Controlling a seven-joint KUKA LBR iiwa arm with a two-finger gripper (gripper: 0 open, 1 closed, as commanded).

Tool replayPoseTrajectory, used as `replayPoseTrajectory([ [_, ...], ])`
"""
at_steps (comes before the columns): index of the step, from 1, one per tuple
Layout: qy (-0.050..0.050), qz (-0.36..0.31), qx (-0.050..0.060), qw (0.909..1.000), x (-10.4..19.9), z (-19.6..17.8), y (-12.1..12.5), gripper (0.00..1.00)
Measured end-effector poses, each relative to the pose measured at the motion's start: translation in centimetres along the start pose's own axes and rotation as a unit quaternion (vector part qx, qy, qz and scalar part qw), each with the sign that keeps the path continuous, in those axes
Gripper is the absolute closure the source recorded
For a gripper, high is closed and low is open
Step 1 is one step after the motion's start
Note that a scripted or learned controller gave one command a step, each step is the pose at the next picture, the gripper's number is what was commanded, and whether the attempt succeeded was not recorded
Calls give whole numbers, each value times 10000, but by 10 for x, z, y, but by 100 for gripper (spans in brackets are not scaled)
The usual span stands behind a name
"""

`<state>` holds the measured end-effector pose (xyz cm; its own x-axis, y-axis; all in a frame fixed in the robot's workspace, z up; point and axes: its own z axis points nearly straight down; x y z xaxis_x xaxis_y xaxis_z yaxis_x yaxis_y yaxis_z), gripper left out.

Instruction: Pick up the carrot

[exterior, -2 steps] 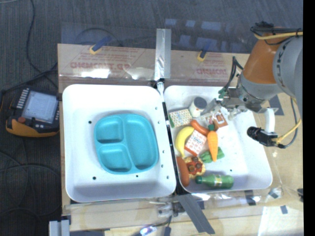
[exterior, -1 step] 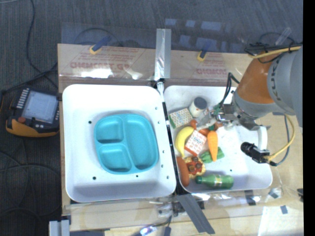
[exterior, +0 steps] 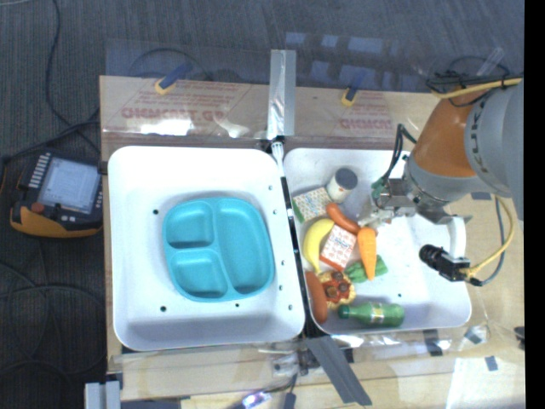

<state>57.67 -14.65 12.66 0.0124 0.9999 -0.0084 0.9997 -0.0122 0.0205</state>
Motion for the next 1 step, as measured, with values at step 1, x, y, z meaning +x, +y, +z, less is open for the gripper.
replayPoseTrajectory([
  [1,1,-1,12,10000,0,1,-1,0],
])
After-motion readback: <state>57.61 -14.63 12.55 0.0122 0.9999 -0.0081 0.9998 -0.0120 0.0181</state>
